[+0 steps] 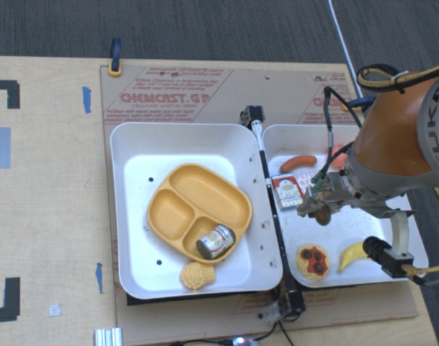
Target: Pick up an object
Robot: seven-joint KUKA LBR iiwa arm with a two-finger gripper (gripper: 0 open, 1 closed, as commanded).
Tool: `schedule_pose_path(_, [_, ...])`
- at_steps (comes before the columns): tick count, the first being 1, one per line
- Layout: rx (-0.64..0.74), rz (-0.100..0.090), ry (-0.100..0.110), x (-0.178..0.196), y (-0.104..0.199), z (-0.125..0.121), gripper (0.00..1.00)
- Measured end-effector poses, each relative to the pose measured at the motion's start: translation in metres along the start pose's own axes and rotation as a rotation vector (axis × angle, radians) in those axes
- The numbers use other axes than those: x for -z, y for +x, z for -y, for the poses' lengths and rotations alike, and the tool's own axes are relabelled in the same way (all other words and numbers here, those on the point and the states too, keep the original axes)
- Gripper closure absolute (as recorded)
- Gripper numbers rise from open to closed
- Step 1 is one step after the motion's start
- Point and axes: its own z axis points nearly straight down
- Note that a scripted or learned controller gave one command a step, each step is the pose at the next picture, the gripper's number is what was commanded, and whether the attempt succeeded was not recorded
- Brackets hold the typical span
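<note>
One carton just left of gripper

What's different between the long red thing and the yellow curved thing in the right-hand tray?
The sausage is reddish-orange and nearly straight; the banana is yellow and curved. The sausage lies near the far wall of the right bin, beside a small red and white packet; the banana lies near the near edge, next to a small pizza. Both look like toy foods, similar in length, lying flat on the bin floor.
</note>
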Motion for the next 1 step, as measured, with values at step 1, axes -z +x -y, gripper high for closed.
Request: schedule_pose_path(1, [0.002,0.001,-0.004,0.0103,0.0002,-0.0018,1.00])
